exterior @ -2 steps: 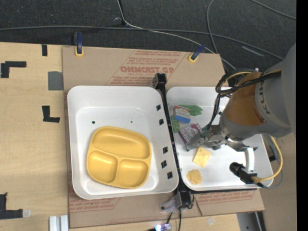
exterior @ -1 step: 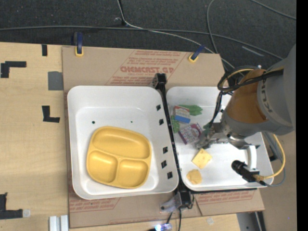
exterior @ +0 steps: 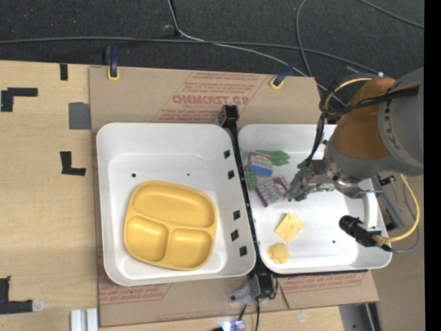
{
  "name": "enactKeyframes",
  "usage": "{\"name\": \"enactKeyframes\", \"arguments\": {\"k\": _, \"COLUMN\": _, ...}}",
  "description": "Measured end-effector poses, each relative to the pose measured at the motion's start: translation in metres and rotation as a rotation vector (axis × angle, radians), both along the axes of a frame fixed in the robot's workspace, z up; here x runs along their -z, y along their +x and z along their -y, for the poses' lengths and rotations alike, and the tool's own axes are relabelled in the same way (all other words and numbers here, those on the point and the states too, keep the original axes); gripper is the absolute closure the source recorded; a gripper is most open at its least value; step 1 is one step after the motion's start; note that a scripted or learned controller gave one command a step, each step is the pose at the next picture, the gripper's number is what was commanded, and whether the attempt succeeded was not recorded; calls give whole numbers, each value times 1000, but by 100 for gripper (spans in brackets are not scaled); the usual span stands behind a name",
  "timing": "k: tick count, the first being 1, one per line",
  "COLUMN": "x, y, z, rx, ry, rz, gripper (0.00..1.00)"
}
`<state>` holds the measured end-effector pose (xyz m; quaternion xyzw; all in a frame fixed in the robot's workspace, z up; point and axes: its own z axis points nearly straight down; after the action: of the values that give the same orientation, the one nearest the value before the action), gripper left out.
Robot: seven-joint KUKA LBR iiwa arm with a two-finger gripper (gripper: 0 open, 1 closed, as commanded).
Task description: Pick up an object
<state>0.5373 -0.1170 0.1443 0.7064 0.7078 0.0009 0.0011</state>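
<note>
Your arm [exterior: 375,126] reaches in from three o'clock, bent down over the right bin [exterior: 344,254]; its claw [exterior: 298,190] sits against the purple packet [exterior: 273,189] at the bin's nine o'clock, grip state unclear. Red "CHEMCAST GP" lettering [exterior: 210,100] marks the cardboard at twelve o'clock.

Pincer [exterior: 298,190] fingertips were too blurred for the gap to be judged. Part of the purple packet [exterior: 271,190] was covered by the pincer. Right bin [exterior: 317,264] far wall was hidden behind the arm [exterior: 375,126]. Arm was cut off at the right.
</note>
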Motion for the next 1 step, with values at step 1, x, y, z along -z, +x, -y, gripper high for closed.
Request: {"name": "enactKeyframes", "arguments": {"k": 1, "x": -46, "y": 7, "z": 5, "rx": 1, "ry": -1, "rz": 1, "gripper": 100}}
